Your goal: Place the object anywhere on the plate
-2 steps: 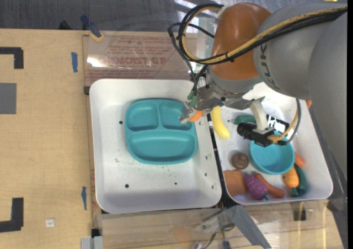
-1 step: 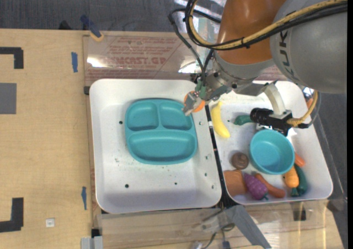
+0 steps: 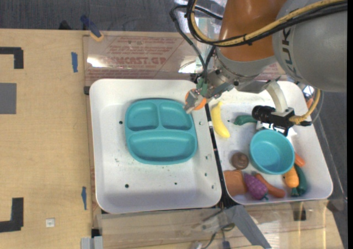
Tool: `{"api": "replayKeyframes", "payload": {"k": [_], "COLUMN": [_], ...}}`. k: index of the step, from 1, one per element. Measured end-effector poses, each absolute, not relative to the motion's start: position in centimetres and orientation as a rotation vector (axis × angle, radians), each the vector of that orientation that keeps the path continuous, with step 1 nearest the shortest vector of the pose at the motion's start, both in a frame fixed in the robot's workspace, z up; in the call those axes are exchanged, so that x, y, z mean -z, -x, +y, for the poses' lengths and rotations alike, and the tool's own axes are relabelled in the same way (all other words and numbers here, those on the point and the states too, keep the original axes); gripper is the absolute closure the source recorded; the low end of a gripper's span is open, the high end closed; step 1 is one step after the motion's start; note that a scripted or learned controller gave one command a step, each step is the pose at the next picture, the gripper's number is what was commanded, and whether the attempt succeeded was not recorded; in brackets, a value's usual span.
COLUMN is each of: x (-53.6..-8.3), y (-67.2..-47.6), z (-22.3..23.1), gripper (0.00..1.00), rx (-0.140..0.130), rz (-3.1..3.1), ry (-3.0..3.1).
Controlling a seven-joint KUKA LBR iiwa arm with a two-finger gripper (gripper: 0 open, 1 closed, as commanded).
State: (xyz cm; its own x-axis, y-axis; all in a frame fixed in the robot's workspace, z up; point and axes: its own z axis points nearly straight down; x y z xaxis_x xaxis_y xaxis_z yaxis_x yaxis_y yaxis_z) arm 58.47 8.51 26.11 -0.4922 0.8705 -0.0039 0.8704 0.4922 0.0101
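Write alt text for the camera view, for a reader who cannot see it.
The gripper holds a small orange object over the right rim of a teal divided plate in the left bin. The right bin holds a banana, teal bowl and toy foods.

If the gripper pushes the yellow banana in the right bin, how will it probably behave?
The banana looks like a smooth plastic toy, so probably stiff, light and a bit slippery. Its curved shape suggests it would pivot or slide rather than roll far. It lies beside the bin wall, which may block it.

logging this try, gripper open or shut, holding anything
Gripper: shut on a small orange object, held at the upper right rim of the teal three-compartment plate.
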Motion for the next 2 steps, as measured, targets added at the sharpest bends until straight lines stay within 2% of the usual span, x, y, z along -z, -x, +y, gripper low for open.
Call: {"api": "replayKeyframes", "payload": {"k": [1, 2], "x": [-32.36, -32.11], "y": [-52.55, -52.53], "z": [12.88, 12.75], "gripper": [1.0, 0.0], "rx": [-0.012, -0.004], "rz": [2.602, 2.603], "ry": [-1.751, -1.754]}}
